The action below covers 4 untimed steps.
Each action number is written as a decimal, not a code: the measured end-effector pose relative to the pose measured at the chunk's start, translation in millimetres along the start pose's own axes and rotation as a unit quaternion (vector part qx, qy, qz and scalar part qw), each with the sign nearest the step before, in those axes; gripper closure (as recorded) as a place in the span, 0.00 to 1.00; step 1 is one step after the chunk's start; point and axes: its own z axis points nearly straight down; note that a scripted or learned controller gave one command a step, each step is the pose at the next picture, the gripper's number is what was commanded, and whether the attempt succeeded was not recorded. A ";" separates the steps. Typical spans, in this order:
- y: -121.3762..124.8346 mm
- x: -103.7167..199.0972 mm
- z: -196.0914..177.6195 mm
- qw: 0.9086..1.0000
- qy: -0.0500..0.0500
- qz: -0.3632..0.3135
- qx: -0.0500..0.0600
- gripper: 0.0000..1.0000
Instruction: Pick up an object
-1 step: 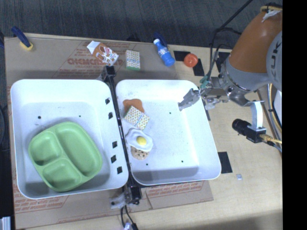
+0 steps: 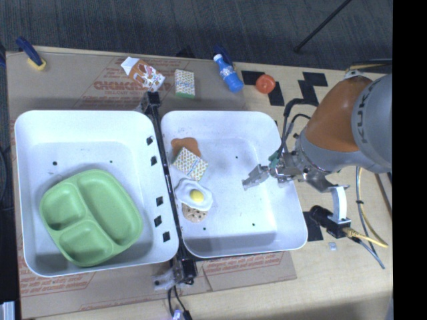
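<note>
Nearby, bench cardboard (image 2: 113, 85) reads "CHEMCHAMP"; arm (image 2: 360, 129) reads "KU".

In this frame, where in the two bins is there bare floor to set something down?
Right bin: bare floor between the fried egg and the gripper; crowded along its left wall. Left bin: bare above the green tray.

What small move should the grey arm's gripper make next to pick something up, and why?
Probably slide left toward the fried egg toy. The two-finger gripper sits over bare floor of the right white bin, with nothing between its fingers, while the items cluster by that bin's left wall.
</note>
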 end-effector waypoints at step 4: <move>-44.5 36.6 -65.5 1.000 -0.001 0.000 -0.004 1.00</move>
